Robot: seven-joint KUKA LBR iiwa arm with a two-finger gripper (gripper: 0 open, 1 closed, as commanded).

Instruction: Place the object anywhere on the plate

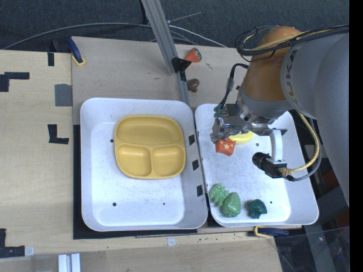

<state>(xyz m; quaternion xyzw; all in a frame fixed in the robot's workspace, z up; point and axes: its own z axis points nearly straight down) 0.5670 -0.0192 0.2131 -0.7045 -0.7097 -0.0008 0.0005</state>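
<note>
A yellow plate with three compartments lies in the left white bin. My gripper hangs over the upper left part of the right bin. A small red object with a yellow mark sits right below its fingertips, and I cannot tell whether the fingers grip it. A yellow object peeks out just right of the gripper.
Two green toys and a dark teal one lie along the right bin's front. A grey pole rises behind the bins. A small orange item and a brown one rest on the bench beyond.
</note>
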